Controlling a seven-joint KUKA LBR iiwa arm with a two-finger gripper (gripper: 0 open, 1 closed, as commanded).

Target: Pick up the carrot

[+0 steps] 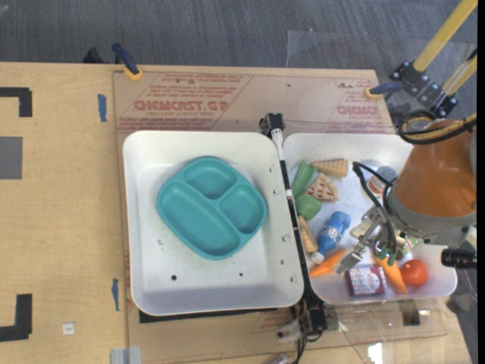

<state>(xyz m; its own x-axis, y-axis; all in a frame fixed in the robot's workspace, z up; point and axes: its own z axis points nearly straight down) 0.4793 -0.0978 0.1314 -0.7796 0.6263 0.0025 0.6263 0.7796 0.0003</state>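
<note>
The small orange plastic carrot [327, 265], lying at the right white bin's [447, 287] near-left edge, looks light, rigid and slick; grip mid-body; whether the hand [362, 246] is wide or narrow cannot be told.

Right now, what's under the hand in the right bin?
Under the hand an orange carrot pokes out towards the bin divider, its other end covered. A second carrot and a tomato lie beside it; the bin floor beneath is hidden.

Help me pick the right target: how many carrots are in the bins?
2. One carrot lies near the right bin's front-left, by the divider. A second carrot sits beside the tomato, under the tool. The arm may hide others.
</note>
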